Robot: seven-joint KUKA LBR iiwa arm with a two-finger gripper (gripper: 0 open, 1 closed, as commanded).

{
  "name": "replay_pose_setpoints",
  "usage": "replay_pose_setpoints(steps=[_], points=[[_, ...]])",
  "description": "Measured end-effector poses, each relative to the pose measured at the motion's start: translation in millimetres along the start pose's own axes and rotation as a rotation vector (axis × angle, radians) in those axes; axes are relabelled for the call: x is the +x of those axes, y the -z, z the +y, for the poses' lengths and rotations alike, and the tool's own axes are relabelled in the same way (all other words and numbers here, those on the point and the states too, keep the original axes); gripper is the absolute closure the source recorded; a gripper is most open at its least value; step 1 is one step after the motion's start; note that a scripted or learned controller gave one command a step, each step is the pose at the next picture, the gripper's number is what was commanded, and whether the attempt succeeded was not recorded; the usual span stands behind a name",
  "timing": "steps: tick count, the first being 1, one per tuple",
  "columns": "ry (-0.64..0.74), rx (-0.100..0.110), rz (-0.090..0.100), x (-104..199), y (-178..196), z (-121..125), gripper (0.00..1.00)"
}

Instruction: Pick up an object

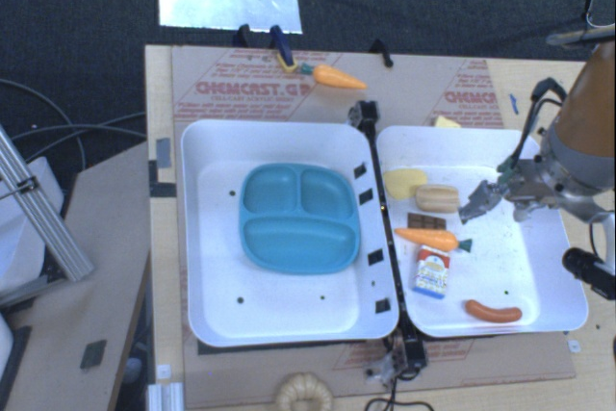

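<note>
So the gripper (pixel 478 203) is hanging over the right bin (pixel 549 303), just right of the bread roll (pixel 438 198), and honestly it's too blurry to tell what the claw is doing. The bin has plenty to grab: a yellow chunk (pixel 405 182), a carrot (pixel 429 239) touching a dark brown piece (pixel 424 222), a little carton (pixel 432 271) and a sausage (pixel 494 311). The left bin (pixel 217 303) has a blue divided plate (pixel 297 218). Another carrot (pixel 334 77) sits on the board behind the bins.
</note>
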State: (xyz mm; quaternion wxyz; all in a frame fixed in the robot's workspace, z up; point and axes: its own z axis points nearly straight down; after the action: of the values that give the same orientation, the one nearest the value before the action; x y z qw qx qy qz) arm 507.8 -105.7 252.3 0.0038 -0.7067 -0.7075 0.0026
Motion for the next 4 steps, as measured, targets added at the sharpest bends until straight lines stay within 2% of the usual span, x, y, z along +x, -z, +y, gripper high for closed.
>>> replay_pose_setpoints(steps=[1, 4], points=[[0.002, -0.011, -0.002, 0, 5, 2, 0.0], [0.0, -0.006, 0.0, 10, -124, 4, 0.0]])
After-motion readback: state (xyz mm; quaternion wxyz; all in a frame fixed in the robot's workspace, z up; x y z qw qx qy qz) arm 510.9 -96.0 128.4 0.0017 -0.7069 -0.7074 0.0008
